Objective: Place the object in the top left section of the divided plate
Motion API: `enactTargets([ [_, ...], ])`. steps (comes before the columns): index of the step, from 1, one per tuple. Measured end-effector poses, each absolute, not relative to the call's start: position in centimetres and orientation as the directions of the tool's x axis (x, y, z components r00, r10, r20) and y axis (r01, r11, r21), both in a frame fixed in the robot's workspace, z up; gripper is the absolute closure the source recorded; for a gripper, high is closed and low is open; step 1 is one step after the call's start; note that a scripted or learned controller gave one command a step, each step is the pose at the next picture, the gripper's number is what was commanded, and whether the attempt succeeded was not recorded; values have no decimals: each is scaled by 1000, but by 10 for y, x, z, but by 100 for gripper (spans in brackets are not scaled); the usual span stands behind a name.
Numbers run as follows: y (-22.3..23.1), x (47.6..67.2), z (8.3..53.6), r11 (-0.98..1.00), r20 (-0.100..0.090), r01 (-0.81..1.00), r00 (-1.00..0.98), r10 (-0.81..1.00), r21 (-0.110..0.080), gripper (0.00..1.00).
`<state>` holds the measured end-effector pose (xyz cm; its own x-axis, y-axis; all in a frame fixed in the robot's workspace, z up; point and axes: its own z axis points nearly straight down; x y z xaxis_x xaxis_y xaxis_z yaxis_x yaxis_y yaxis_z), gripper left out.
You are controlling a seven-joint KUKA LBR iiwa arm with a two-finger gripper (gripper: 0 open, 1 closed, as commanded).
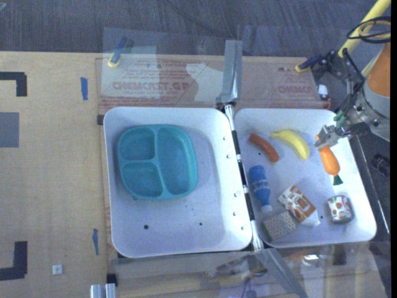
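End effector (327,136) above carrot (330,162), right bin (366,219)

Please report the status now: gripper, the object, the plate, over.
Gripper above right bin, right at the carrot's top end; grasp not confirmed. Divided plate in left bin, sections bare. Banana and sausage lie toward the plate.

Cardboard sheet (164,82) behind the left bin, upper middle of the frame: faded reddish block lettering under clear plastic. Reads roughly "CHEMCRIT GP"; letters blurred, reading uncertain.

Second cardboard sheet (279,84) behind the right bin, upper right: same faded red print, too washed out to read.

Small can (339,208), carton (297,204) and blue bottle (259,185) in the right bin, lower right: printed labels present, text too small to make out.
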<state>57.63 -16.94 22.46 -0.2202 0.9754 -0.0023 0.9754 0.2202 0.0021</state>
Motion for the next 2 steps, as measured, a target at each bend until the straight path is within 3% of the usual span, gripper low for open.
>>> enactTargets([
  [1,-75,577,193,284,0,959,-284,959,0,100],
  [2,-17,594,212,333,-2,943,-333,943,3,100],
])
